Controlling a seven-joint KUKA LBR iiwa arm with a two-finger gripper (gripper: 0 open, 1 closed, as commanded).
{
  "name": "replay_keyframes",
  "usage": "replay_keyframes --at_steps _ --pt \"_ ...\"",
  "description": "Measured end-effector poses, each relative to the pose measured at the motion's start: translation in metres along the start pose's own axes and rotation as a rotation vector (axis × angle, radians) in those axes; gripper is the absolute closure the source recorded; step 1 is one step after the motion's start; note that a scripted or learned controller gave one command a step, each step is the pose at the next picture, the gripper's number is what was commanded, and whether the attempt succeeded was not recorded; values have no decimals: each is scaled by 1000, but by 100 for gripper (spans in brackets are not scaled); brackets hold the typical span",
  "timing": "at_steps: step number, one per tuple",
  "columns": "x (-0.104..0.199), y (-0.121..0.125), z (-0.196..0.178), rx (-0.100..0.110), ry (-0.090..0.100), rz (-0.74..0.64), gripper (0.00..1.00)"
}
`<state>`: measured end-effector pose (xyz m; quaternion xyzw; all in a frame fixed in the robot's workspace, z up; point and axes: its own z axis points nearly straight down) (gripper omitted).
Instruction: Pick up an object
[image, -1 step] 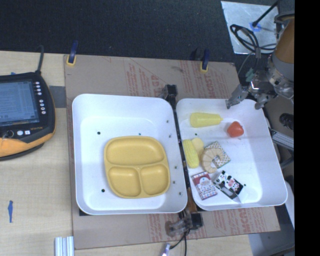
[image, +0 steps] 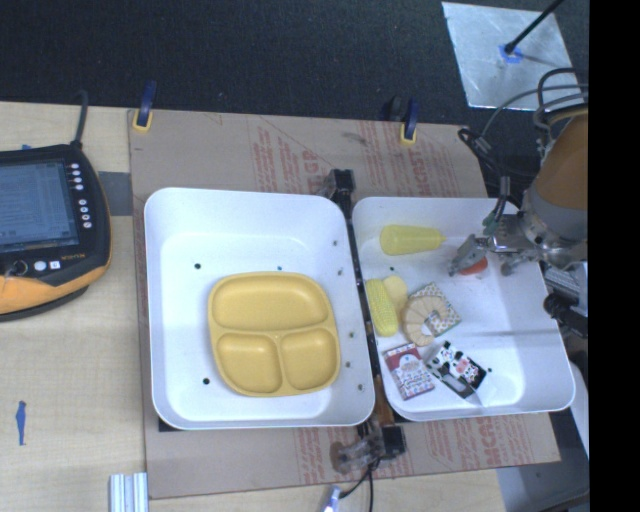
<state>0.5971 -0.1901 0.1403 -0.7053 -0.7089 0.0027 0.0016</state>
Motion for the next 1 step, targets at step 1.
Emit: replay_keyframes --at_steps 1 --pt "-22 59 49 -1 1 -1 0"
